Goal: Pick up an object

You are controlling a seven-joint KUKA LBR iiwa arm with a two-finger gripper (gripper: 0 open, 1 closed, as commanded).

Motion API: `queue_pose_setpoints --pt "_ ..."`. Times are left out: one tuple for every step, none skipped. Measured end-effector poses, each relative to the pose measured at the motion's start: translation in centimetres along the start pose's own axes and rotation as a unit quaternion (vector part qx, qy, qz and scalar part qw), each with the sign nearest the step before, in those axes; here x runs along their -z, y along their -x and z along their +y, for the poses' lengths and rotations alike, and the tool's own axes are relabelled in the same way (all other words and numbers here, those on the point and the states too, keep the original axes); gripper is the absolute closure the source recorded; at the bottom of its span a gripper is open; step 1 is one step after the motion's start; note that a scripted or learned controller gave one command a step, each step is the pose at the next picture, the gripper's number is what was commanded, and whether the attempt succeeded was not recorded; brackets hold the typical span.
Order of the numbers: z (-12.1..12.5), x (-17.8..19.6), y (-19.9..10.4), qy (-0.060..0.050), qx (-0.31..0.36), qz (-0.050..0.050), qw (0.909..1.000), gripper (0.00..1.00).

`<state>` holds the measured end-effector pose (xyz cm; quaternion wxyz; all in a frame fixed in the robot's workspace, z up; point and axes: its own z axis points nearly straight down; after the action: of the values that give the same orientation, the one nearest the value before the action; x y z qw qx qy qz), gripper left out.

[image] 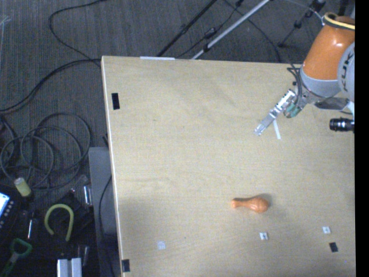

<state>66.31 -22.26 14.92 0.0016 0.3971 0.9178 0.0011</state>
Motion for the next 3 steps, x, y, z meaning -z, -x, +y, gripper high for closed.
queue_pose_setpoints --pt "0.6 -4.5 -0.4 -0.002 0.022 0.0 0.9998 0.0" --pt "2.7 -6.5 -2.9 -0.001 0.121 0.0 0.9927 0.0" --pt "-0.1 -1.8 -2.2 -0.001 -0.019 0.0 0.9998 0.0"
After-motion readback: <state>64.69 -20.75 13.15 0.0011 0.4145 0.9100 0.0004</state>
